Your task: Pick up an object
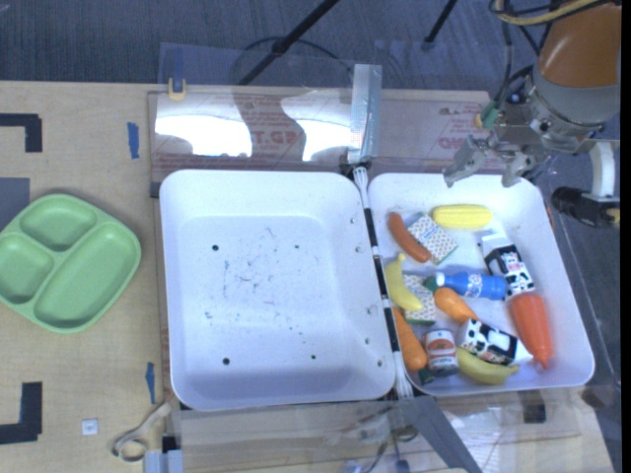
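The wooden bench (pixel 79 126) carries 2 shallow white bins side by side. The left bin (pixel 266 190) shows a bare floor marked with faint blue scribbles and a few dark dots. The right bin (pixel 562 264) holds a heap of toy food and small packages.

The grey arm (pixel 582 37), with its orange band, comes in from the upper right. Its gripper (pixel 490 168) hangs over the far rim of the right bin, above and apart from the heap. The 2 fingers are spread wide, one pointing left and one pointing down, with nothing between them.

On the bench to the left of the bins sits a green divided plate (pixel 67 261) with 3 compartments.

Inside the right bin, an orange carrot (pixel 530 327) lies along the right side, tip toward the near edge. A yellow lemon-shaped piece (pixel 460 217) lies nearest the gripper, at the far end of the heap. A red sausage (pixel 407 236) slants beside a small checkered packet (pixel 433 236). A blue bottle (pixel 473 285) lies across the middle, touching a black-and-white bottle (pixel 504 260). A yellow banana (pixel 398 286) rests against the left wall, with a second banana (pixel 485 367) at the near edge. A cow-patterned carton (pixel 489 340) sits just above that banana, beside a small jar (pixel 441 348) with a red label.
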Tool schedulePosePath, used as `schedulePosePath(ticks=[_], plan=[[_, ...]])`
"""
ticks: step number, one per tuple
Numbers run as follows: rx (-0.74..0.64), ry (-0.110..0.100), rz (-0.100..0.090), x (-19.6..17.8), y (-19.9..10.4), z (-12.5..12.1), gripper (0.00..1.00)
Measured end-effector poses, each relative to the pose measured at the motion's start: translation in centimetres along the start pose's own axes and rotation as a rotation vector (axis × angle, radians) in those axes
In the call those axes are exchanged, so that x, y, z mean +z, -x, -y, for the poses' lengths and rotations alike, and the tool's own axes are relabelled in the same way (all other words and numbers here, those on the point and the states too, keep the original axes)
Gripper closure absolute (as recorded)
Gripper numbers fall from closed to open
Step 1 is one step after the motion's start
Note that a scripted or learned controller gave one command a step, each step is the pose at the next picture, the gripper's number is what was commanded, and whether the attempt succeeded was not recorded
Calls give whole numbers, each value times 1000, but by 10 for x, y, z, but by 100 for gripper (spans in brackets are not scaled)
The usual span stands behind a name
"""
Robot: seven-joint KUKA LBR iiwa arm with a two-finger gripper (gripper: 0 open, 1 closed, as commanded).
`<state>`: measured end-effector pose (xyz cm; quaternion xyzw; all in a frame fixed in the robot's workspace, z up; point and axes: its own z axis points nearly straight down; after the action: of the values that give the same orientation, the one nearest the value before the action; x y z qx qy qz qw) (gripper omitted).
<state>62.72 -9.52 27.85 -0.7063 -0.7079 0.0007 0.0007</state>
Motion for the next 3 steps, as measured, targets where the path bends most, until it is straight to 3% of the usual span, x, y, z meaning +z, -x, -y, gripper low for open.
schedulePosePath(ticks=[1,2,3], plan=[[-57,1,0,87,23,2,0],[-174,1,-1,100,80,43,0],[-138,8,-7,183,116,30,0]])
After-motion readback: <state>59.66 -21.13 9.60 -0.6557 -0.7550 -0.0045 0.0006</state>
